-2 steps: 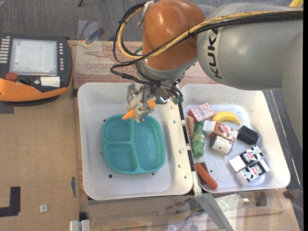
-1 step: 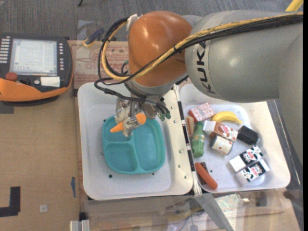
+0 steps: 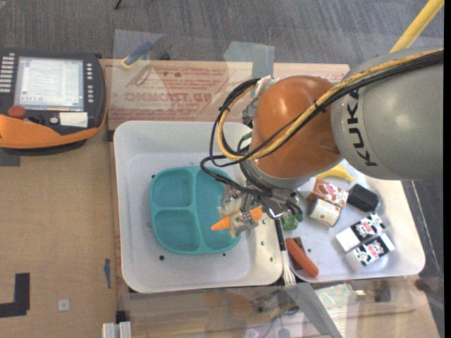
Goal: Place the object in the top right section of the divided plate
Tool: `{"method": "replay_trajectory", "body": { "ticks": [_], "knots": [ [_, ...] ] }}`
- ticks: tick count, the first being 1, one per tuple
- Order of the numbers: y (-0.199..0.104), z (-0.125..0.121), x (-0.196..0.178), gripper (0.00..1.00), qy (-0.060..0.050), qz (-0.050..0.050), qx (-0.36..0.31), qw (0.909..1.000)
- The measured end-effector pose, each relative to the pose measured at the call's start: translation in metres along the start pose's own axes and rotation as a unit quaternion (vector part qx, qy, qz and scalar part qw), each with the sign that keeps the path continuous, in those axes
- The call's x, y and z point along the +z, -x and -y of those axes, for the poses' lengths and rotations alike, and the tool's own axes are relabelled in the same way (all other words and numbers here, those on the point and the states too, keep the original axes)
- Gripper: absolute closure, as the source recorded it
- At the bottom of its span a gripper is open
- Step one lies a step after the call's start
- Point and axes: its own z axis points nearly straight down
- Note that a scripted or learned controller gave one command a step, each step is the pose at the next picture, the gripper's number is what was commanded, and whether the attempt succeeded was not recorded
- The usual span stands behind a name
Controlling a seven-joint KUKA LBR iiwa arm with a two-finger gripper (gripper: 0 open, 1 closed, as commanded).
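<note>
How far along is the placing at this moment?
Done: the gripper is over the right edge of the teal divided plastic plate in the left white bin. In hand: the small orange carrot-shaped toy appears between its fingers. Left: releasing it in the top right section.

The divided plate [image 3: 184, 213] lay in the left bin [image 3: 134, 189]. 2 small cartons [image 3: 366, 241] sat in the right bin [image 3: 405, 259], with a teach pendant [image 3: 49, 97] far left.

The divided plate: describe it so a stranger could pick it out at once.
Start at the left white bin of the two on the bench. The divided plate lies flat in it, just left of the gripper. It is the one teal thing there, split by ridges into compartments.
</note>
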Motion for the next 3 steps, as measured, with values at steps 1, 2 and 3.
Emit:
{"method": "replay_trajectory", "body": {
  "ticks": [1, 2, 3],
  "knots": [
    [0.081, 0.019, -0.061, 1.0, 0.0, 0.003, -0.028, 0.9996],
    [0.094, 0.016, -0.014, 1.0, 0.001, 0.001, -0.244, 0.9698],
    [0.088, 0.023, -0.003, 1.0, 0.001, 0.0, -0.115, 0.9933]
  ]
}}
